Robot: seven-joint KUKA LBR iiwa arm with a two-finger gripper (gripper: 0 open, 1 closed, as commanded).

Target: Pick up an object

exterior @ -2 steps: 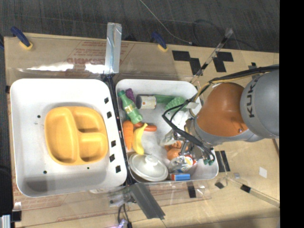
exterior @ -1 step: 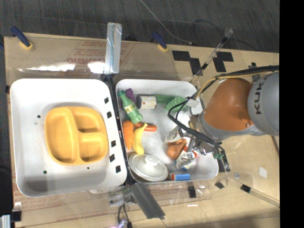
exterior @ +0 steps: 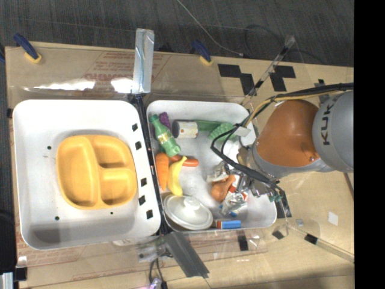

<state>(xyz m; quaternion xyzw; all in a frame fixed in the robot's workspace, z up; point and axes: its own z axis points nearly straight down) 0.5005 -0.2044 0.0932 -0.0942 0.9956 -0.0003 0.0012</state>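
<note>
Grey arm (exterior: 337, 131) reads "KUK" | fingers (exterior: 237, 191) over right bin (exterior: 198, 108) | grip: cannot tell

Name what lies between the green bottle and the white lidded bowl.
In the camera view, an orange carrot and a yellow banana lie between green bottle and white lidded bowl.

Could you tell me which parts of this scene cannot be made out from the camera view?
- The hand: cables and the wrist above hide its fingers, so open or shut is unclear.
- The orange object beside the hand: partly covered, identity uncertain.
- The right bin: its right side lies under the arm.
- The small items by the bin's near wall: too small to identify.
</note>
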